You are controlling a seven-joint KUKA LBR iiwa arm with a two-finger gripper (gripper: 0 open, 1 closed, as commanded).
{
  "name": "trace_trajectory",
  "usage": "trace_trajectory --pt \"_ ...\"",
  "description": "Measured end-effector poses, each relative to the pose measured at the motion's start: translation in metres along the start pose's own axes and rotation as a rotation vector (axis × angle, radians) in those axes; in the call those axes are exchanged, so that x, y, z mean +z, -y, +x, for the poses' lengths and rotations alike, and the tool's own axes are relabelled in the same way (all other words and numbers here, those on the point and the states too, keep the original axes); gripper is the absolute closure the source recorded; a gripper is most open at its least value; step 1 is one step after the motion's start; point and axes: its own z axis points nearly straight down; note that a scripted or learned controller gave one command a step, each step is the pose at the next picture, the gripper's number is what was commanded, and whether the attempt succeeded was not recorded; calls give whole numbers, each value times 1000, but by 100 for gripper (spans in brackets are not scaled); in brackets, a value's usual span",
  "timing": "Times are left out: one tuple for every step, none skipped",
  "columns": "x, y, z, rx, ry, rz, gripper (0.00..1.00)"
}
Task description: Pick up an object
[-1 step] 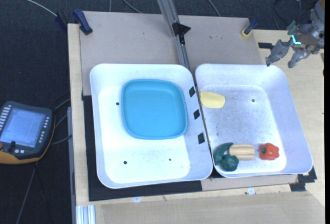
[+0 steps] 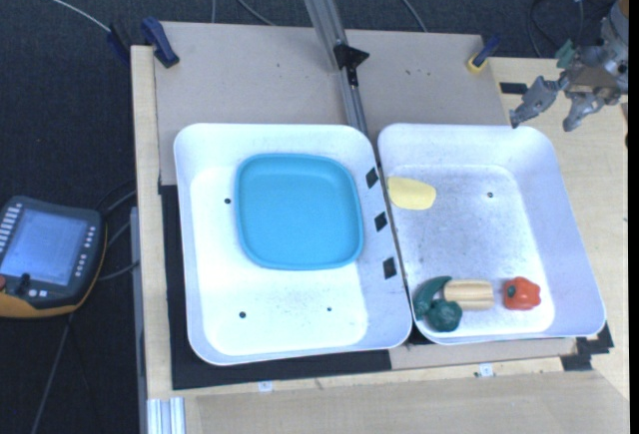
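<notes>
Three small objects sit along the near edge of the right bin [image 2: 559, 222]: a green piece [image 2: 437, 304], a tan cylinder [image 2: 469, 294] touching it, and a red pepper [image 2: 520, 293] just beside; farther back lies a yellow piece [image 2: 410, 193] near the left wall; the left bin [image 2: 200, 222] bears a blue plate [image 2: 299, 211]; beyond the right bin's far corner hovers the gripper [image 2: 554, 108], fingers spread, nothing between them.

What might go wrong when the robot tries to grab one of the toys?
The green toy, the tan block and the red pepper sit bunched together by the right bin's near wall, so the hand may bump a neighbour or pinch two at once. That wall could also block a finger. The yellow piece lies close to the bin's left wall and looks smooth, so it may slip.
</notes>
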Motion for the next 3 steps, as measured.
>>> trace_trajectory --pt "47 -4 -8 0 -1 4 0" --pt "110 -5 -6 0 -1 5 0" --pt "169 3 -1 0 -1 6 0"
